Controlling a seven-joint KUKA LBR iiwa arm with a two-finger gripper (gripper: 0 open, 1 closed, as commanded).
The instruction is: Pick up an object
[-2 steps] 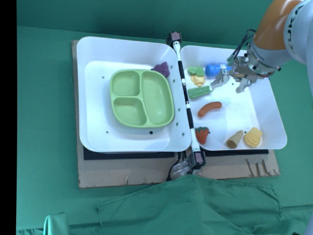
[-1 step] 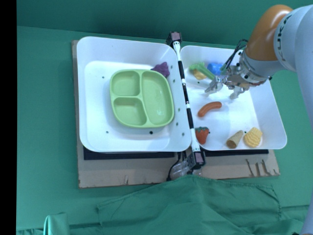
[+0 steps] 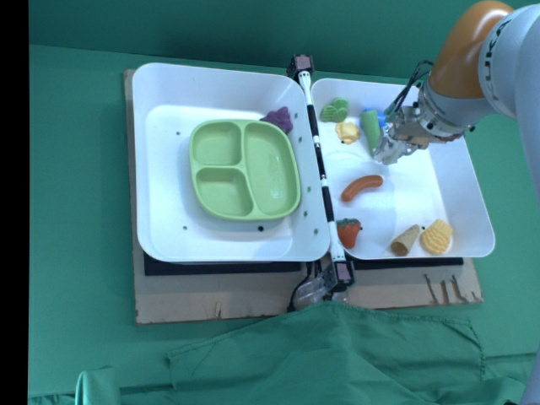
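Observation:
The right bin [image 3: 460, 188] holds several toy foods: a green leafy piece [image 3: 335, 110], a small yellow piece [image 3: 347, 131], a green and blue piece [image 3: 371, 128], a red sausage [image 3: 362, 186], a strawberry [image 3: 348, 231], a tan cone [image 3: 405, 240] and a ridged yellow piece [image 3: 437, 236]. My gripper [image 3: 386, 148] is low in the upper part of this bin, right beside the green and blue piece and just above the sausage. Whether it touches or holds the green and blue piece is not visible.
In the left bin [image 3: 160, 142] lies a light green divided plate [image 3: 245, 169], with a purple grape cluster [image 3: 278, 119] at its top right corner. A black and white divider [image 3: 319, 167] separates the bins. Green cloth [image 3: 337, 353] covers the front edge.

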